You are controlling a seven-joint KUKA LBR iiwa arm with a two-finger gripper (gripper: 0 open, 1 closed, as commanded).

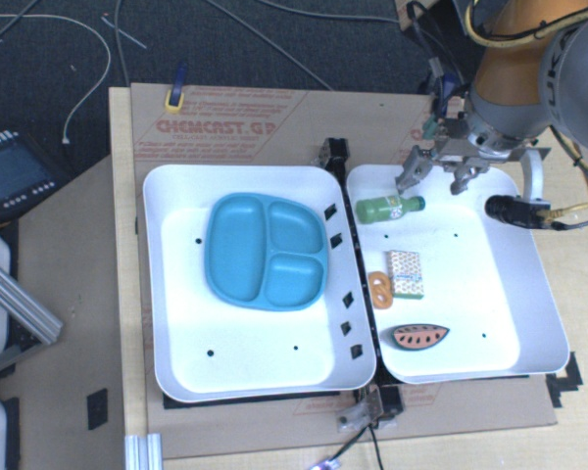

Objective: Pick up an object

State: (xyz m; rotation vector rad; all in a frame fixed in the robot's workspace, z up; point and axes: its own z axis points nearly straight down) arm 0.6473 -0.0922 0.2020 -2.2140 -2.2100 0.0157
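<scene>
Although four items lie in the right bin [529, 292], the green bottle [384, 208] is the likely target: it rests on its side near the bin's far left corner, long axis running left to right, cap end toward the bin's middle. The fingers [410, 171] stand wide apart, one tip just above the bottle's cap end, the other [463, 179] off to the right over bare floor. Nothing sits between them. The gripper [437, 176] therefore hangs right of the bottle's middle; judged from this, a shift left and a descent are needed before closing across the short axis.

Nearer the camera lie a patterned packet [406, 273], an orange ring [379, 290] touching it, and a watermelon slice [419, 336]. The left bin [167, 262] holds a blue tray [267, 251]. Both bins sit on the worktop [127, 262].
</scene>
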